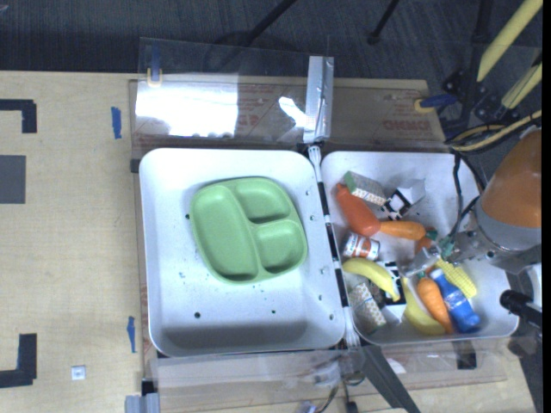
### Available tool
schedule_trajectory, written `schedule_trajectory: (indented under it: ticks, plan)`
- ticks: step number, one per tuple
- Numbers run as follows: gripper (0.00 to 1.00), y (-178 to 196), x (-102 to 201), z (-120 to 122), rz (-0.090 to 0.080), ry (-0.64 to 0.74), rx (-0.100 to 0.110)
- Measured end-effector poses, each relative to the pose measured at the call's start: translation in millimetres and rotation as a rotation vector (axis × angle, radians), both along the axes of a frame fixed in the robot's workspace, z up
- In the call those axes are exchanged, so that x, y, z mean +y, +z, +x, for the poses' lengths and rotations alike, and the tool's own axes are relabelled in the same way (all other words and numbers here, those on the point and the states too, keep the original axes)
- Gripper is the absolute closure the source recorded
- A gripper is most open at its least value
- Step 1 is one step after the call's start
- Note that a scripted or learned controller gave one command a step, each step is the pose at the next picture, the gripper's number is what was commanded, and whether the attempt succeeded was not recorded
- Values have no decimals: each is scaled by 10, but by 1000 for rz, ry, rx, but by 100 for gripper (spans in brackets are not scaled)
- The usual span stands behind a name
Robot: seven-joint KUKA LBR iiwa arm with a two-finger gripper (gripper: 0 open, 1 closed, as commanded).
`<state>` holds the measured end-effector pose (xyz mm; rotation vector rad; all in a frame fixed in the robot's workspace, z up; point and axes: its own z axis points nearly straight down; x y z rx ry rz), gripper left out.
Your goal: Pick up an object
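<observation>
The tool (441, 249) sits low in the crowded right bin (448, 166) near its right edge — its grip state unreadable.

My bench (69, 231) is light wood w/ black corner marks near its left edge and bits of blue tape (115, 121). Two shallow white bins sit on it side by side, touching along the middle. Left bin (164, 231) carries a green divided tray (248, 228), roughly centred. Right bin (413, 166) is crowded w/ small items piled together: yellow bananas, orange pieces, a blue bottle, some packets. Behind the bins, a clear plastic panel (224, 84) stands along the bench's far side, w/ glare on it.
</observation>
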<state>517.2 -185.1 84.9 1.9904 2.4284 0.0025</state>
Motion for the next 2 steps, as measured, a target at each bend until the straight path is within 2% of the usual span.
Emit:
schedule_trajectory:
  ticks: [1, 2]
  plan:
    - [100, 86, -6, 22, -1, -1, -4]
    - [100, 1172, 899, 254, -1, -97, 5]
